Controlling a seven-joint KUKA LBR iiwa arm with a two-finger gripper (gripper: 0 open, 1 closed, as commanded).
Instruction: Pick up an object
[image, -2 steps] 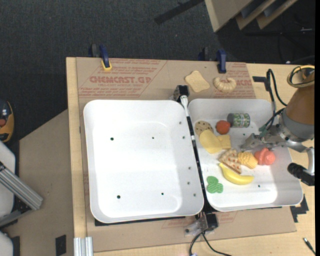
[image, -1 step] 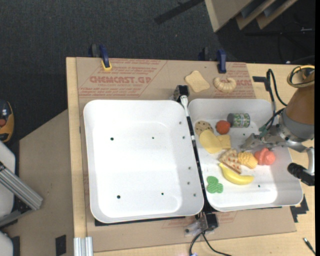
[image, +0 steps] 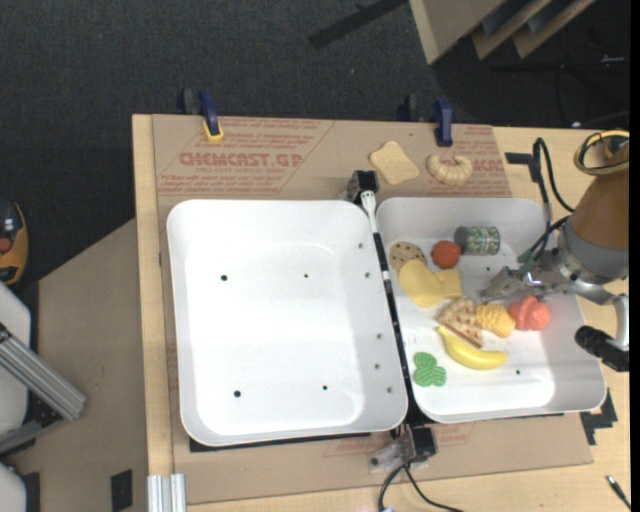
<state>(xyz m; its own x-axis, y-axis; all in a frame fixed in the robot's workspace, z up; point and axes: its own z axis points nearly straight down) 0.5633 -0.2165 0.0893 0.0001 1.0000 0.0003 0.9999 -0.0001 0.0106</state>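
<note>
Arm (image: 598, 232) enters from right, wrist bent low, tool (image: 508, 284) pointing left.

Toast-shaped piece (image: 394, 162) and croissant-like piece (image: 450, 167) on the bench board (image: 260, 155), blue clamps (image: 209, 108)

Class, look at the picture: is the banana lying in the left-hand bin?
No, the banana lies in the right bin, among the other toy foods.

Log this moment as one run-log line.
arm: reaching in over right bin | gripper: low among toys, beside red toy | banana: lying in bin | grasp: unconfirmed | left bin: white
</note>
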